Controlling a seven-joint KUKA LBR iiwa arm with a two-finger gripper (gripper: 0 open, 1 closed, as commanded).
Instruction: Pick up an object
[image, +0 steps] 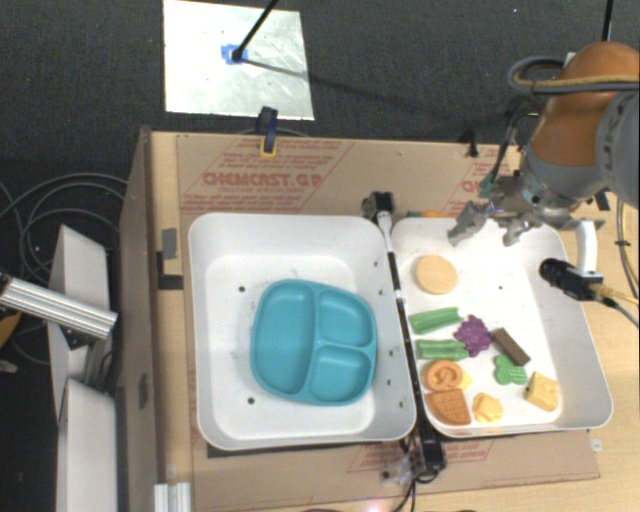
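My gripper (491, 227) hangs above the far edge of the right bin (560, 330), its two grey fingers spread apart with nothing between them. In that bin lie a round tan cookie (436, 274) just below and left of the gripper, two green pods (434, 320) (441, 349), a purple grape bunch (473, 333), a brown bar (510, 346), a small green piece (509, 373), an orange pretzel (444, 376), a waffle (451, 406), a yellow piece (487, 407) and a cheese wedge (542, 391).
The left bin (225, 270) holds a teal divided plate (312, 342). A black clip (380, 207) sits where the bins meet at the back. A black part with a cable (566, 279) juts over the right bin's right side. Cardboard (260, 170) lies under both bins.
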